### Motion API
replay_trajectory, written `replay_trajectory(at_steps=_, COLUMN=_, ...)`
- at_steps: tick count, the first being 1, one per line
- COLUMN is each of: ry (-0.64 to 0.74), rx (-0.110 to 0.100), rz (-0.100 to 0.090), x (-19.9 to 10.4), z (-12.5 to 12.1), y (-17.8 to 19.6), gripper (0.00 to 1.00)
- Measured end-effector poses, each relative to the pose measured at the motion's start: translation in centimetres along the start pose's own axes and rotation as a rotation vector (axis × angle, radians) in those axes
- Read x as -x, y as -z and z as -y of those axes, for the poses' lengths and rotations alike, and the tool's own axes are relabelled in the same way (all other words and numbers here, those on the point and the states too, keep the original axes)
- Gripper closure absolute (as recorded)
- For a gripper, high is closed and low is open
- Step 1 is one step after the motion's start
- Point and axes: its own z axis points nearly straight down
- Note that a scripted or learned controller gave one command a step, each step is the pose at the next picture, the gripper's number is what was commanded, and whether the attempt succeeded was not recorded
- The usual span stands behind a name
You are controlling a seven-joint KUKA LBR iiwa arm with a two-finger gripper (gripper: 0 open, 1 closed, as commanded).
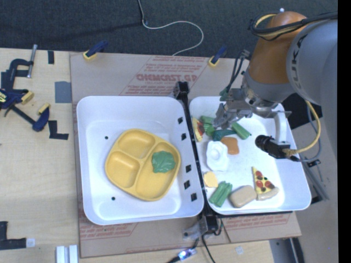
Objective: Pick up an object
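Observation:
My gripper (226,120) hangs low over the back of the right bin (296,201), right above a cluster of green toy vegetables (224,132) and a red and yellow piece (198,128). Just in front of it lie an orange piece (230,145) and a white piece (216,153). Nearer the front edge sit a yellow chunk (210,179), a green bundle (220,193), a tan bread roll (242,195) and a pizza slice (263,183). The arm's body hides the fingertips.
The left bin (90,147) holds a yellow divided plate (129,166) with a green leafy piece (163,161) on it. Black clips line the wall between the bins (186,147). Clamps (22,100) lie on the bench at far left. A cable loops behind the bins.

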Motion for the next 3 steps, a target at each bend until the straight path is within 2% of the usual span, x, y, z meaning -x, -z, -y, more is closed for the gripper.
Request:
replay_trajectory(at_steps=2, ry=-0.001, rx=0.000, rz=0.001, x=-1.0, z=0.9, y=-0.3, gripper=1.00)
replay_trajectory(at_steps=3, ry=-0.001, rx=0.000, rz=0.001, x=0.3, z=1.3, y=-1.2, gripper=1.00)
